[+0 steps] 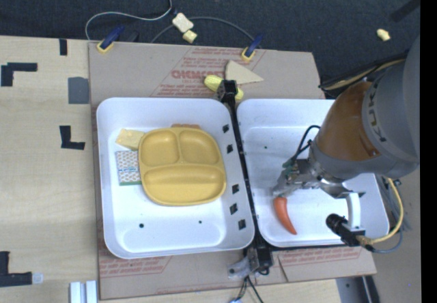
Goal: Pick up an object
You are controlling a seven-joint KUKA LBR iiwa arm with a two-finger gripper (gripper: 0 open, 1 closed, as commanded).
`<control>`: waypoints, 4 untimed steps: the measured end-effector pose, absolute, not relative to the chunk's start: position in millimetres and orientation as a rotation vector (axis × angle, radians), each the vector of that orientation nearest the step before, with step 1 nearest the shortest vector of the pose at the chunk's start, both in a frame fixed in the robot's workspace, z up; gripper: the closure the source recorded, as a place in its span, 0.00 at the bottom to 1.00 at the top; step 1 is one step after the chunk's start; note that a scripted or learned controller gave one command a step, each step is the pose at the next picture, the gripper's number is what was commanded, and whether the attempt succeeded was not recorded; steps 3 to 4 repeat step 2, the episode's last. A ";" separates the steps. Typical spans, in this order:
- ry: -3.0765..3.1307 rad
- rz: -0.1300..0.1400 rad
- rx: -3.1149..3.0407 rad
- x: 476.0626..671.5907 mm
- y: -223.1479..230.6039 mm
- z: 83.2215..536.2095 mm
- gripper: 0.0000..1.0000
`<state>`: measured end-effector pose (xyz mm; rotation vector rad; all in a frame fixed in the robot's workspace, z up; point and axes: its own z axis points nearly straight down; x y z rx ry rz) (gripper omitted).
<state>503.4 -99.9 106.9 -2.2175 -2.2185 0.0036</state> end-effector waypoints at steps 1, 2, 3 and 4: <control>-2.218 0.004 -2.217 503.4 -99.8 106.5 0.00; -2.227 -0.006 -2.226 485.7 -99.5 86.2 0.00; -2.227 -0.006 -2.226 485.7 -99.5 86.2 0.00; -2.227 -0.006 -2.226 485.7 -99.5 86.2 0.00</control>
